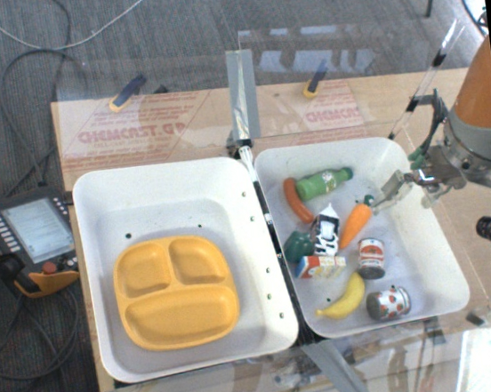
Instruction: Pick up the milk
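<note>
- The milk [326, 232] is a small carton, white with black cow-like patches and a dark top, lying tilted in the right bin [437, 251], near that bin's middle-left.
- A green item [298, 245] touches the carton on its left; a small red-and-white box [319, 266] lies just below it; the carrot [354, 224] lies just beside it on the right, slanting up to the right.
- Above the carton lie a sausage [296, 199] and a green bottle [323, 182].
- Lower in the same bin are a can [371, 257], a banana [343, 299] and a red-spotted can [388, 304].
- The left bin [96, 219] holds a yellow divided tray [176, 291].
- The gripper [388, 190] hangs over the right bin's upper right part, well apart from the milk; nothing is seen between its fingers, and whether they are released or clenched I cannot tell, as they are small and blurred.
- The arm [482, 115] is cut off at the right edge.
- The green item's shape is hard to make out, partly hidden by the carton.
- Print on the red-and-white box is too small to read.
</note>
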Motion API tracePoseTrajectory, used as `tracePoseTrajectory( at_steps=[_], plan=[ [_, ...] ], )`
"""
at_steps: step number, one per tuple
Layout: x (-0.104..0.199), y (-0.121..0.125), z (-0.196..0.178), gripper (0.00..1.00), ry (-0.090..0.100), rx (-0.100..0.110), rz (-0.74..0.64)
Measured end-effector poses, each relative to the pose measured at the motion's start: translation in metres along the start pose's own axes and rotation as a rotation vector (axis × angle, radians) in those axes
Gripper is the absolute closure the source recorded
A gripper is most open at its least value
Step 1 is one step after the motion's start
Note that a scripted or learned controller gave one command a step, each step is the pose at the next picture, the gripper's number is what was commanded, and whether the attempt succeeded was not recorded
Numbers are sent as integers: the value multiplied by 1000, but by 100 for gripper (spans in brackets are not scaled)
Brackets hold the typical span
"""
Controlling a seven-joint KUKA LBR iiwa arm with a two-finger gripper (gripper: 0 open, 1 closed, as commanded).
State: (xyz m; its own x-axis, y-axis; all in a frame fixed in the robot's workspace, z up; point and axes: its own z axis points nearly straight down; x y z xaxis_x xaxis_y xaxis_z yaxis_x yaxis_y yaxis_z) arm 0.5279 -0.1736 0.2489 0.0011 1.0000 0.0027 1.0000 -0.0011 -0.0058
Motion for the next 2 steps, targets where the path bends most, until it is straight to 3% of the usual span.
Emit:
tracePoseTrajectory(
  at_steps=[1,2],
  plan=[
    [52,-39,59,0,-2,3,188],
    [66,-4,137,0,0,1,240]
  ],
)
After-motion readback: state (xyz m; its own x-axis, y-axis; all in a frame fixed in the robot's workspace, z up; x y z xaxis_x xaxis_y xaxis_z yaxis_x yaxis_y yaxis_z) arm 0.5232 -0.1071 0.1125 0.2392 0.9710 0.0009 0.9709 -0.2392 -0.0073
